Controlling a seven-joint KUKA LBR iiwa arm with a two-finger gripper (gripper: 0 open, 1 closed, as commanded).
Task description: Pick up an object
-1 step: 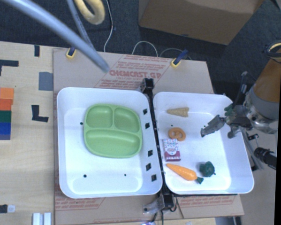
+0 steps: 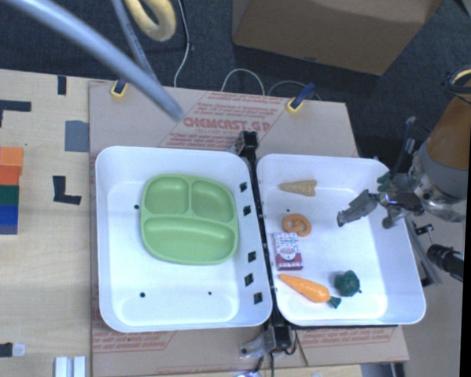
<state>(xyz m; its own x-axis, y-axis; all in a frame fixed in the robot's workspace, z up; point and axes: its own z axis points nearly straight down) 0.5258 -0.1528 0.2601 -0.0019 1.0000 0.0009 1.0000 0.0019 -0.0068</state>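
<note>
Orange carrot (image 2: 305, 287) is lying far from the open, empty hand (image 2: 368, 208); a descent here risks missing everything.

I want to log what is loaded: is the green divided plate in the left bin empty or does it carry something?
Empty. The green plate lies flat in the left bin, and all three compartments show bare green.
</note>
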